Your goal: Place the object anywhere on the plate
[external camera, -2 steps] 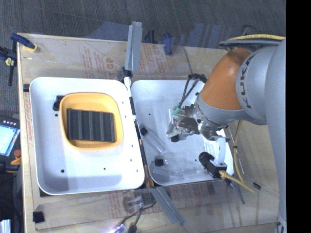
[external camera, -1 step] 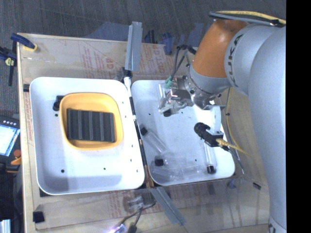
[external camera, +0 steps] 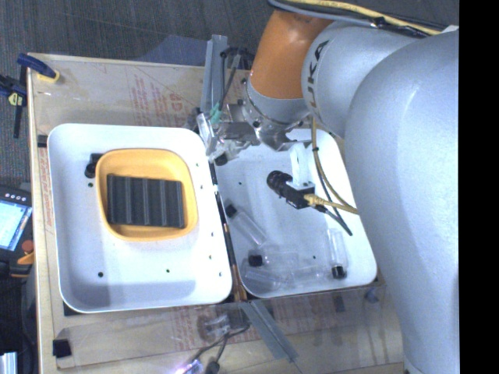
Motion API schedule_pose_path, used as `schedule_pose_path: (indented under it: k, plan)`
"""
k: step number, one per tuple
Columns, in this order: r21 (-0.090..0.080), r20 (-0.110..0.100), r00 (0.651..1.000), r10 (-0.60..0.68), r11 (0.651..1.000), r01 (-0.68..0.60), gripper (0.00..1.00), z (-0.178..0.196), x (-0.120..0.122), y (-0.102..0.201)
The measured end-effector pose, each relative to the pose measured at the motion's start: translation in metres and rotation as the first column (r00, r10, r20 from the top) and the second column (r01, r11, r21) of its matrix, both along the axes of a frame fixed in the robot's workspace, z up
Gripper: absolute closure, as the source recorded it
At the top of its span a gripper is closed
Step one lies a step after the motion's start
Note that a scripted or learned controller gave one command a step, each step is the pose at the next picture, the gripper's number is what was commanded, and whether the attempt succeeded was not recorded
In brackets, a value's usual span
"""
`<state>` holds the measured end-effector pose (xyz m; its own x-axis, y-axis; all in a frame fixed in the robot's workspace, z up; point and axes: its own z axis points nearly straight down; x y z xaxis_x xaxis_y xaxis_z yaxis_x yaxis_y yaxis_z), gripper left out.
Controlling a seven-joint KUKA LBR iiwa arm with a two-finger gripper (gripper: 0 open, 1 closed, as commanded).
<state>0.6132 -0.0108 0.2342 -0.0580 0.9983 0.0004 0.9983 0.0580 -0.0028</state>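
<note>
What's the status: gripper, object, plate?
Gripper at right bin's top-left corner. Clear tubes lying in right bin. Yellow plate in left bin, a dark ridged insert on it.

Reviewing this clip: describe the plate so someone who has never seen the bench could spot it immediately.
Start at the left white bin of the two side by side. The plate lies in its upper middle: a rounded yellow-orange rectangle with a dark ribbed centre. Nothing else on the bench has that colour except the arm's orange band, high on the right.
</note>
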Motion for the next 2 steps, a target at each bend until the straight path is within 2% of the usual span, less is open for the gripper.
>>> schedule_pose_path:
  k: [1, 2]
  plan:
    - [0.002, -0.002, 0.957, 0.291, 0.957, -0.291, 1.0, -0.0432, 0.0219, 0.0053]
    - [0.002, -0.002, 0.957, 0.291, 0.957, -0.291, 0.0, -0.043, 0.022, 0.0052]
